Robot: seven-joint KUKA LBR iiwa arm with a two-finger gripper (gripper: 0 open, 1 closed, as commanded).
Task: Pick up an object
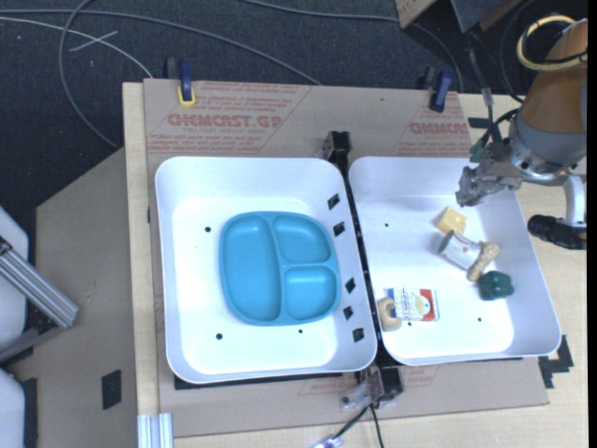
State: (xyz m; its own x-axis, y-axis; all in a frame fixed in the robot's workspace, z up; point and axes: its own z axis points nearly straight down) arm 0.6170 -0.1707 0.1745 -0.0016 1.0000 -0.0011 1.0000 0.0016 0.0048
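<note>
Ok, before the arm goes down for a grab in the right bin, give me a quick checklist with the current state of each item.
1. Things to pick lie in the right bin: ok, a yellow piece, a white and tan piece, a green ball and a small card packet.
2. Gripper is above that bin: ok, near its far edge.
3. Gripper is free of any load: ok, nothing shows between its fingers.
4. Gripper is directly over a target: not ok, the yellow piece lies nearer the camera than the gripper.
5. Target stands apart from its neighbours: cannot tell, the yellow piece and the white and tan piece lie close together.
</note>
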